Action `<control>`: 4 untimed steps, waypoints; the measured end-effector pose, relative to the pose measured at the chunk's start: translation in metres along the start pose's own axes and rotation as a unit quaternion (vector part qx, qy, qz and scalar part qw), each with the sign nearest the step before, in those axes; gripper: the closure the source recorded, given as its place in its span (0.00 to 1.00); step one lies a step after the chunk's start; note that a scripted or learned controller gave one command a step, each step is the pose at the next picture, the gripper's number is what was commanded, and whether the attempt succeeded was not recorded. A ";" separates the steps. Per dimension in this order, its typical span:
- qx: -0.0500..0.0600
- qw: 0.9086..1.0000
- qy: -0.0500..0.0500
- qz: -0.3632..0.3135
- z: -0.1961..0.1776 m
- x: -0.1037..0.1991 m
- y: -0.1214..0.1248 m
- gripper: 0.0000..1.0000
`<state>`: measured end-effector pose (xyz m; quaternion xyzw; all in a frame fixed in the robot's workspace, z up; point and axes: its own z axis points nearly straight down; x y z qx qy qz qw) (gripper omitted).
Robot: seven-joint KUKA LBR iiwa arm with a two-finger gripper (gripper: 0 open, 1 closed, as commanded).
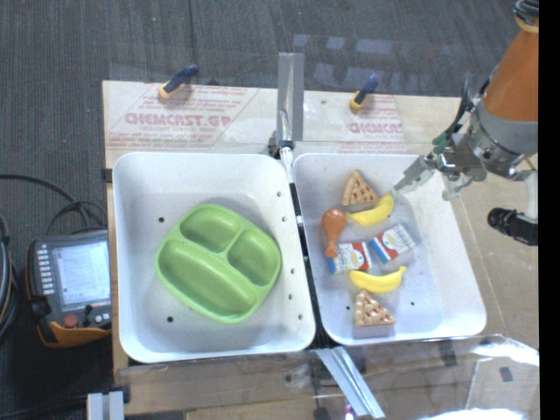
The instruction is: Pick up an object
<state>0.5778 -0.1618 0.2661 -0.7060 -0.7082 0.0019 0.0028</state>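
Hovering at the right white plastic bin's [455,234] two o'clock rim, the two-finger gripper [411,178] nears the curved yellow toy banana [371,212]; jaw spread, can't tell.

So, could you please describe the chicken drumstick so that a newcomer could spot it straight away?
Look in the right-hand white bin, the one holding the toy food. Near its left wall lies the drumstick, just left of the upper banana and above the small carton. It is the only orange-brown piece with a rounded head tapering to a thin stem.
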 end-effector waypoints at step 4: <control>-0.001 1.000 -0.001 0.003 0.088 -0.007 0.045 1.00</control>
